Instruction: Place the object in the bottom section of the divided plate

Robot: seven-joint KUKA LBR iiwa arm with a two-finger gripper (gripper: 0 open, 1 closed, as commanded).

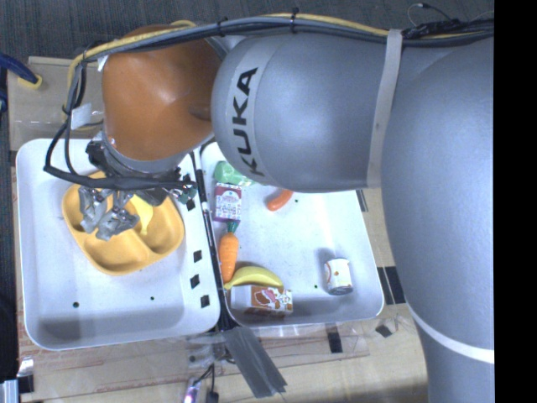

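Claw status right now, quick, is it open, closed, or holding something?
Claw: over the yellow divided plate in the left bin; open or closed cannot be told, and nothing can be seen held in it.

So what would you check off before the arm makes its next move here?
1. Gripper is over the yellow divided plate: ok.
2. An object is between its fingers: cannot tell, metal parts blur together.
3. It is above the plate's bottom section: cannot tell; the arm hides the plate's top.
4. Plate sits flat inside the left bin: ok.
5. Carrot, banana and mug lie in the right bin, out of the way: ok.
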